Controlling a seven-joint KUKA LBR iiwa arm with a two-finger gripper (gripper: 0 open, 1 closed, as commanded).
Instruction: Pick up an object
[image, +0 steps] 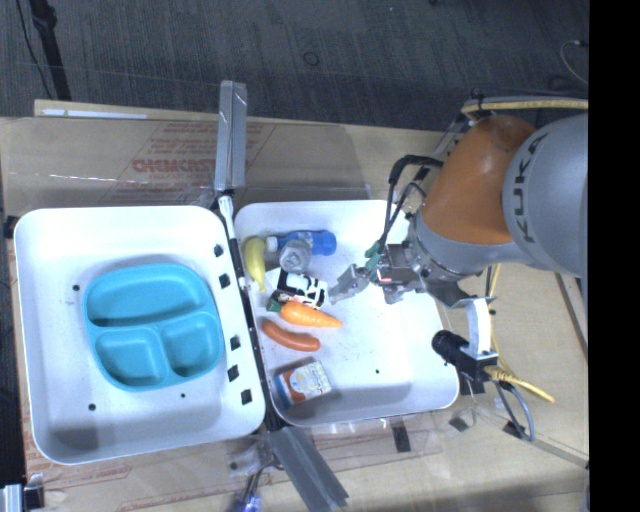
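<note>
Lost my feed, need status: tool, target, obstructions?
Tool low in right bin, beside carrot. Nothing visibly held. Sausage, banana, bottle crowd close.

**What cannot be seen clearly**

The arm (500, 200) is cut off where it leaves the picture, so its base is not visible. The gripper (352, 282) is small and partly blurred beside the carrot (310, 316); if its fingers are apart or together, I cannot tell. The black and white toy (303, 291) is partly hidden behind the carrot, and its kind is not clear. The print on the small packet (303, 381) below the carrot is too small to read. The bottle (302, 246) above the carrot is blurred.
</note>
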